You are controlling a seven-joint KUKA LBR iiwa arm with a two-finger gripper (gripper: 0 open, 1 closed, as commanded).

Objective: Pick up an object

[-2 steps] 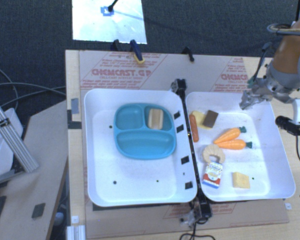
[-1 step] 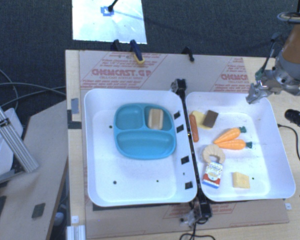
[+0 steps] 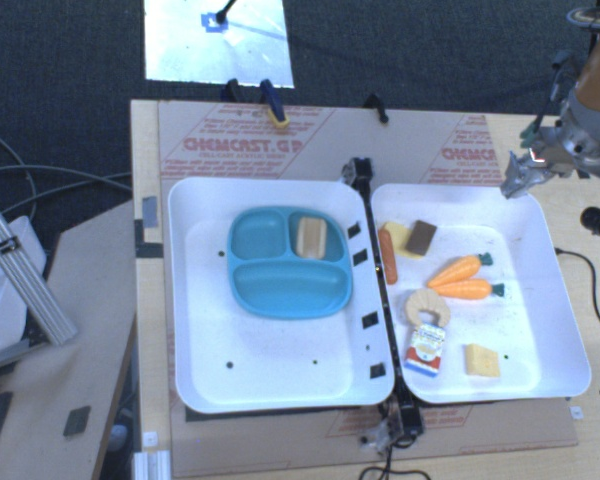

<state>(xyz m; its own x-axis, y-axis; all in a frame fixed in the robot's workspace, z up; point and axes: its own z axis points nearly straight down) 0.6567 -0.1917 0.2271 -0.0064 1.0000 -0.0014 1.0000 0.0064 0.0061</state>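
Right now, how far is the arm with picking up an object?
Nothing looks picked yet. The end effector hangs above the right bin's back corner, with nothing visible in it. The two carrots and the cheese cube lie in that bin. Descent, grasp and lift remain.

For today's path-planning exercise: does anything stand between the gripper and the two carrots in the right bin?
Nothing visible does. The gripper hangs over the right bin's far right corner, and the two carrots lie toward the bin's middle with bare white floor between. The brown block sits off to the left of that line.
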